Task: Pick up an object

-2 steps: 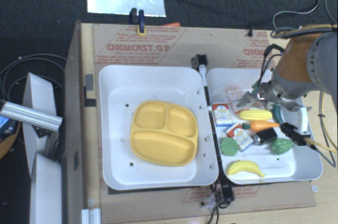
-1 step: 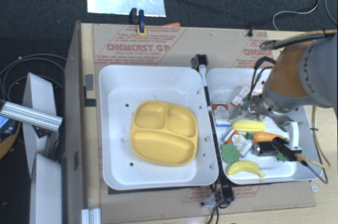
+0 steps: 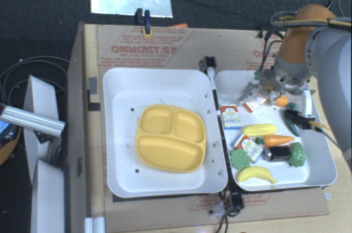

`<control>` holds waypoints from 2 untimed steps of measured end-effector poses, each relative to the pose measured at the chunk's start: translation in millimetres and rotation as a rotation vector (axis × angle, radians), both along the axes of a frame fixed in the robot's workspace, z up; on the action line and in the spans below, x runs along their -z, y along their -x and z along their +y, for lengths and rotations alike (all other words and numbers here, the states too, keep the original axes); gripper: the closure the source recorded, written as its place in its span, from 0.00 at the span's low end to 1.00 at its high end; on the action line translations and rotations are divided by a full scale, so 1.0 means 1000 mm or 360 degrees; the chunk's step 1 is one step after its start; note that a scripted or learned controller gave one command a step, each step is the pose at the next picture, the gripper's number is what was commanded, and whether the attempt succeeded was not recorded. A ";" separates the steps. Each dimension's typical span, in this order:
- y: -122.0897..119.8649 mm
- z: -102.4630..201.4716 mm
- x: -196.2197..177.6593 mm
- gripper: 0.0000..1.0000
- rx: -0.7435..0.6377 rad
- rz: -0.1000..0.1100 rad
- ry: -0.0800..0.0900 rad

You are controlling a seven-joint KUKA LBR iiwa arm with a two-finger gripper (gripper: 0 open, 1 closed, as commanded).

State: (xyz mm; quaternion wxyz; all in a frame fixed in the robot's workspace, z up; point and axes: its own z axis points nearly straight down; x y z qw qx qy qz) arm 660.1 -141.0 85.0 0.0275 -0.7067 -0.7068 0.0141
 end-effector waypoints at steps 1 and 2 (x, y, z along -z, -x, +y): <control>-0.010 -0.047 -0.057 0.00 -0.0004 -0.0102 0.0034; 0.029 -0.035 -0.024 0.00 -0.0006 -0.0115 0.0038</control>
